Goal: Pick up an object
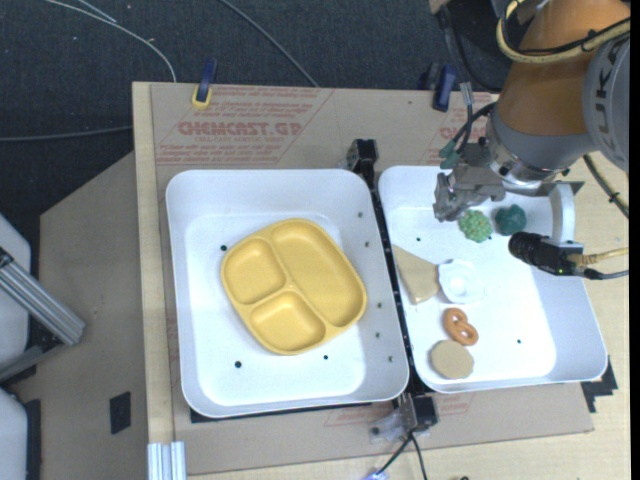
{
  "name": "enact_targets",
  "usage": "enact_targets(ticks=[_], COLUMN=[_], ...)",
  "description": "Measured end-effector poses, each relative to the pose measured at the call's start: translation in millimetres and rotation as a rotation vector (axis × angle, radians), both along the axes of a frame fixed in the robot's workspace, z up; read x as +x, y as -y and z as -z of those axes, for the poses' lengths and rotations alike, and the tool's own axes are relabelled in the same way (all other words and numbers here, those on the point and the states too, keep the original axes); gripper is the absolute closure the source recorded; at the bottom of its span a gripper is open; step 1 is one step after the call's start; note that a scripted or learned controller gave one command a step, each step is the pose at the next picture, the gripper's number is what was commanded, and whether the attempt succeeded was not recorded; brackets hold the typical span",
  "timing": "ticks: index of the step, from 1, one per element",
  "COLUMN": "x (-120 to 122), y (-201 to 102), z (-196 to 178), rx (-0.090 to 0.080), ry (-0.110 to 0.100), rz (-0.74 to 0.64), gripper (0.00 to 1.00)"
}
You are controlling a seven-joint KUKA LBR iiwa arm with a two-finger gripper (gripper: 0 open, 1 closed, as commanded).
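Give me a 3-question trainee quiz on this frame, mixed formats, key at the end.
1. True or false: the yellow divided plate lies in the same bin as the small pretzel-shaped piece.
2. Multiple choice: the gripper is above which area? A) the left bin B) the far end of the right bin C) the cardboard outside the bins
3. Short answer: what colour is the bumpy lump just below the gripper?

Key
1. False; the plate is in the left bin, the pretzel piece in the right.
2. B
3. Green
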State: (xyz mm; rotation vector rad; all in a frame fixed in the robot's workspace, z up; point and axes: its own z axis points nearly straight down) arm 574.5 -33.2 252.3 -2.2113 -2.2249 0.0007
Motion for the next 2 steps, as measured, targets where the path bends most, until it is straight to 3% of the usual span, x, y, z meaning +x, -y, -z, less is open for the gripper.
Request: enact_targets(ticks=[2], x=[7], y=[-114], z=[33], rx=[-0.001], ry=[-0.001], rz=[0.0], gripper=[1.0])
